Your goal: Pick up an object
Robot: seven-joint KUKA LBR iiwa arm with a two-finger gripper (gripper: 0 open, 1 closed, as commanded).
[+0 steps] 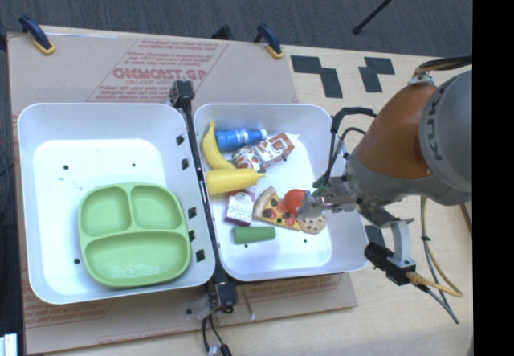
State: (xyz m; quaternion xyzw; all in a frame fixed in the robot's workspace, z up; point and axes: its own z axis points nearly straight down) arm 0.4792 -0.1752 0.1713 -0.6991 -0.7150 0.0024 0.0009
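Note:
The right bin holds a banana, a blue bottle, a yellow squeeze bottle, two snack packets, a small pink carton, a pizza slice, a red piece, a brown cookie and a green cucumber. My gripper is low in this bin at its right side, right over the red piece and the cookie. The wrist hides what lies directly beneath it.
The left bin holds a green divided plate. A black clip rail runs between the bins. The arm's orange band and cables hang over the right bin's right rim.

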